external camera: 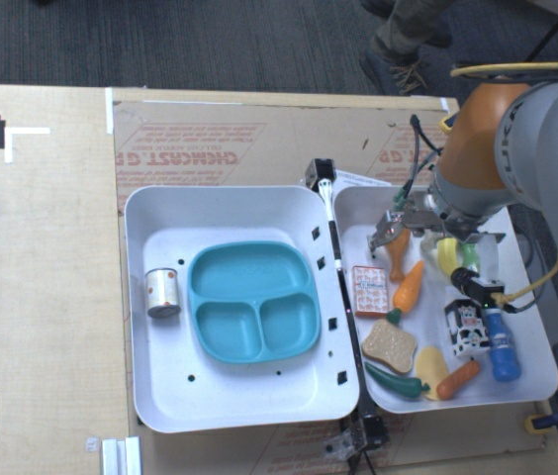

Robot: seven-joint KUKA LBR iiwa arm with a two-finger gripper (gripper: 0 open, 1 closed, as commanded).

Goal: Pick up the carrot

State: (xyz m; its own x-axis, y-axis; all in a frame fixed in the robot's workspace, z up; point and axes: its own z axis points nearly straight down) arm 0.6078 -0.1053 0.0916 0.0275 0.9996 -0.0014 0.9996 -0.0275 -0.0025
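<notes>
The carrot [409, 288] is orange with a green stalk end. It lies at a slant in the middle of the right bin [534, 379], between a red-and-white packet [369, 290] and a yellow-green item [451, 255]. My gripper [395, 230] hangs over the bin's far left part, just above and left of the carrot's tip. A second, shorter orange piece [399, 253] sits directly under the gripper and touches or nearly touches it. I cannot tell whether it is gripped.
The right bin also holds a bread slice [390, 345], a green pod [398, 382], a pale yellow piece [431, 366], an orange sausage-like item [458, 378], a blue bottle [503, 351] and a black-and-white toy [467, 331]. The left bin [150, 384] holds a teal divided plate [255, 300] and a small can [162, 292].
</notes>
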